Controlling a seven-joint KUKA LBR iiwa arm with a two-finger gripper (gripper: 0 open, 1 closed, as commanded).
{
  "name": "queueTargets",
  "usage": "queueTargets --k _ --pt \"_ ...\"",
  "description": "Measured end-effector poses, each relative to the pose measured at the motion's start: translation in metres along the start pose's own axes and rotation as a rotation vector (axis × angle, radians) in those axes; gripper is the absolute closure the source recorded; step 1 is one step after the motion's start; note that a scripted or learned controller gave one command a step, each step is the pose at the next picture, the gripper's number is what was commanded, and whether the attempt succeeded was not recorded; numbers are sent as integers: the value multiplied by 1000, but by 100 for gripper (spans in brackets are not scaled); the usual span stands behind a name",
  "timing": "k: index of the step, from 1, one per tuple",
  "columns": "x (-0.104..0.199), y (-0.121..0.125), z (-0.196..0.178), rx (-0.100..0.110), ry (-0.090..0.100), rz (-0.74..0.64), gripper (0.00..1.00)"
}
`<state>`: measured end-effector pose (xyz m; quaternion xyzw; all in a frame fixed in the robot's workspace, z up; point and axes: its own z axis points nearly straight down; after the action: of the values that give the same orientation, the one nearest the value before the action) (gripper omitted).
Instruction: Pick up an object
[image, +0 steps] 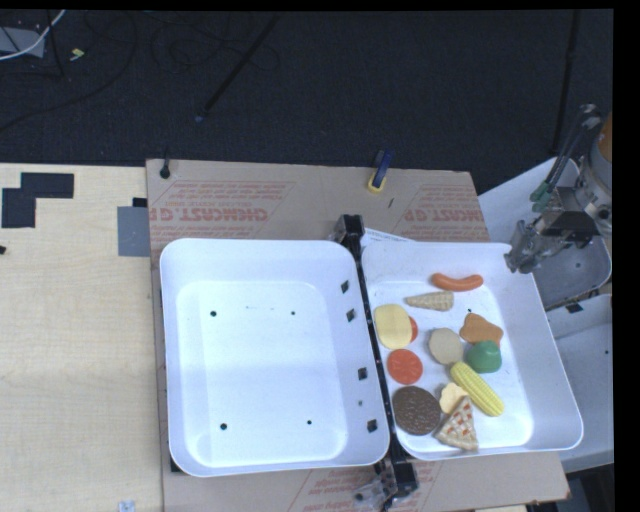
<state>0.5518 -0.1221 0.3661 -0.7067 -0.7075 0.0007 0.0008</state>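
Note:
The right bin (560, 400) holds several toy foods: an orange sausage (457, 282), a tan cone (430, 300), a yellow oval piece (392, 325), a red disc (405, 366), a beige lump (445, 346), an orange piece (481, 328), a green piece (486, 357), a corn cob (477, 389), a brown cookie (416, 410) and a pizza slice (460, 430). My gripper (518, 258) hangs over the bin's far right rim, up and to the right of the sausage, apart from every item and holding nothing that I can see.
The left bin (180, 300) adjoins the right one along a black clamp strip (365, 340). Both bins rest on a cardboard sheet (250, 205). A blue and yellow clip (379, 172) sits at the cardboard's far edge.

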Motion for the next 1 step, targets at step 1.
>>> queueTargets --k 1 --pt "31 54 -62 -9 0 -3 100"
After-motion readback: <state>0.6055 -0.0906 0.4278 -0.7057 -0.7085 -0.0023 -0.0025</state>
